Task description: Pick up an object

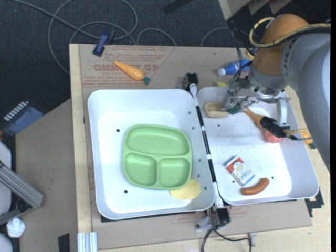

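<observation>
Beige bread-like piece (214, 109) lies at the right bin's (299, 180) eleven o'clock corner, under the gripper (233, 103). I cannot tell the tool's state. Crowded against the wall, the piece may slip away.

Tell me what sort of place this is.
Likely a robotics lab test bench: a grey arm reaches over two white bins of toy food, like the green plate, with loose cables on the floor.

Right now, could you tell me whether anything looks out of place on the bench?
Yes: a toy carrot lies on the cardboard behind the left bin, outside both bins. The other small items sit inside the right bin.
</observation>
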Tool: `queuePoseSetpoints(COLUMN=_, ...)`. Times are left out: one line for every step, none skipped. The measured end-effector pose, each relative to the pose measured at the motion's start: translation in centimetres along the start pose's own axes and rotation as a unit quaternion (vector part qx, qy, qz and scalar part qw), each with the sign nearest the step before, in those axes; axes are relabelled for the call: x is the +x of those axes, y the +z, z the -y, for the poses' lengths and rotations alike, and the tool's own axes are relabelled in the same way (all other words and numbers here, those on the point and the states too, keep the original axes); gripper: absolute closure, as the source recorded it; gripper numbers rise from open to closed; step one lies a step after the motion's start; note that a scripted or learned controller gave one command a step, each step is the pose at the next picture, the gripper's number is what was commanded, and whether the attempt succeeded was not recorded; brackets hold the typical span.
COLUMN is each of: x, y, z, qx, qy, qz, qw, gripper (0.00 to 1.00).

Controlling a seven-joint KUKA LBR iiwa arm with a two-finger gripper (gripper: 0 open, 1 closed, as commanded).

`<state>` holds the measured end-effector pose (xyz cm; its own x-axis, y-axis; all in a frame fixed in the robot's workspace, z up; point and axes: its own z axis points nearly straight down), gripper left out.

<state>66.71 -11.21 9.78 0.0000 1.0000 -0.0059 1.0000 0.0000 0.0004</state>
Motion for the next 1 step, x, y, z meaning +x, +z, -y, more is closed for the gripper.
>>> queuePoseSetpoints(x=4.71, y=-8.88, z=6.41, qx=-0.001, qy=-0.001, qz=-0.003, qw=1.0, gripper=1.0)
